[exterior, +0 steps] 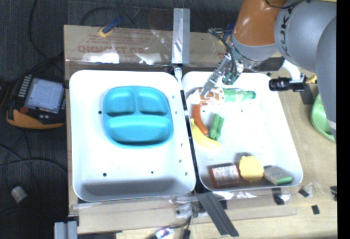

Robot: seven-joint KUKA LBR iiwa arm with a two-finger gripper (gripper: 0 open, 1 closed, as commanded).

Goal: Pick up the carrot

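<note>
The carrot [198, 118] is a slim orange piece lying in the right bin [273, 128], close to its left wall, beside a green vegetable [216, 127] and above a yellow banana [204, 138]. My gripper [210, 88] hangs over the bin's upper left part, a short way above and right of the carrot's top end. An orange-and-white item [214, 97] lies just under the fingertips; I cannot tell whether they touch it.
A blue divided plate [138, 114] rests in the left bin [87, 167]. The right bin also holds a clear bottle with a green cap [238, 94], a brown can [223, 175], a yellow block [251, 168] and a grey-green sponge [278, 175].
</note>
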